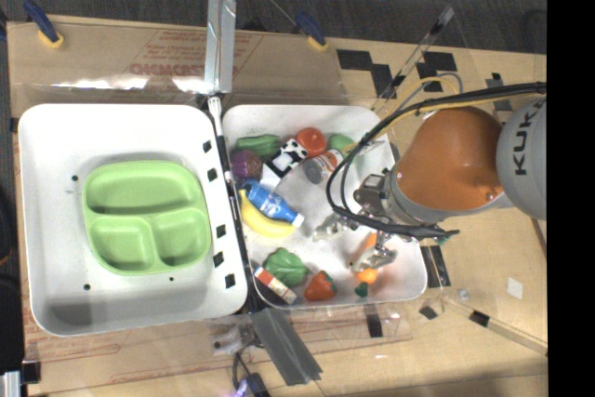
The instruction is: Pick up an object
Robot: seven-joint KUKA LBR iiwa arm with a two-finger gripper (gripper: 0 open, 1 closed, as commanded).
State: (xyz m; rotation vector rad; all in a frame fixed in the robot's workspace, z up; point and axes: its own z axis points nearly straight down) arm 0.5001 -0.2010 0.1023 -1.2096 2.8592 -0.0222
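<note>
Tan bench (521,311), two white bins (37,200)

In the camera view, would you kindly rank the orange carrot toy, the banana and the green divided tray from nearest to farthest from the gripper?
Measured from the gripper:
1. Orange carrot toy, just below it in the right bin.
2. Banana, to its left, at the right bin's left side.
3. Green divided tray, far left, in the left bin.

A single fixed camera looks down from above the bench at a slight slant, far enough back to take in both white bins. The gripper (358,228) sits low and right of centre over the right bin (409,288); the left bin (42,200) lies well to its left.
</note>
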